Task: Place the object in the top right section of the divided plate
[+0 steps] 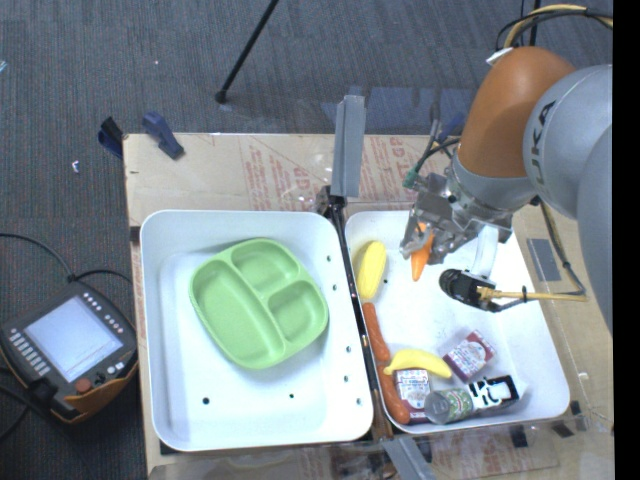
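over the shallow white right-hand bin point(522, 320), the grey two-finger gripper point(428, 240) sits up near the bin's far end, and it looks like it's got the small orange plastic carrot point(419, 261) pinched. fingers are closed in tight around the fat end, and the carrot hangs mostly tip-down, tilted a bit toward the view's left. as far as i can tell it's between the fingers and not just lying behind them, and it doesn't seem to touch the bin floor.

the thing that matters for the next move: the light green divided plastic plate point(240, 320) is in the other shallow white bin point(200, 408), well off to the view's left of the gripper and a little nearer the camera, so the carrot has to cross the raised edge between the two bins. the plate sits rotated, so i'd guess the target is the smaller compartment on its far right side, but it's kind of a judgement call.

a yellow oblong plastic fruit point(370, 269) lies just beside the carrot on the way over, so i'd say lift before going sideways.
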### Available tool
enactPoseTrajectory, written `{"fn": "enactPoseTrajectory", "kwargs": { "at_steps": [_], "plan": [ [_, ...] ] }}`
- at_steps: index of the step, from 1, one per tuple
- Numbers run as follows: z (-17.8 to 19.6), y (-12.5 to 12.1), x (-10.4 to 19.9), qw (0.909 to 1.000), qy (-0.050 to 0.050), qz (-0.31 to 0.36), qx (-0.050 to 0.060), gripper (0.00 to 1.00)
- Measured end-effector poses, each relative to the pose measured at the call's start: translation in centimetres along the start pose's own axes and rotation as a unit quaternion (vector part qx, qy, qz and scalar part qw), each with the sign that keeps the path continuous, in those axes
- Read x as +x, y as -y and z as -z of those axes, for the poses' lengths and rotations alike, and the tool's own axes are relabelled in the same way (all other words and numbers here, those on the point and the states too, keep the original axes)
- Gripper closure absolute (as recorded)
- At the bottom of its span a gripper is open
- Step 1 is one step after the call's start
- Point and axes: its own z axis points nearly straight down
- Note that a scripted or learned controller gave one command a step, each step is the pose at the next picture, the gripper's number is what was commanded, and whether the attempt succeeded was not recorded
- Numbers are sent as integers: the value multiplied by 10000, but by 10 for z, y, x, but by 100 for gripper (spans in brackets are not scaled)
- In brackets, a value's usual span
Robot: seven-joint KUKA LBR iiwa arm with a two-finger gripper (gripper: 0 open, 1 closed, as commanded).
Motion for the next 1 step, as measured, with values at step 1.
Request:
{"fn": "enactPoseTrajectory", "kwargs": {
  "at_steps": [1],
  "plan": [
    [-11,38,38,9998,5,197,-17,100]
  ]
}}
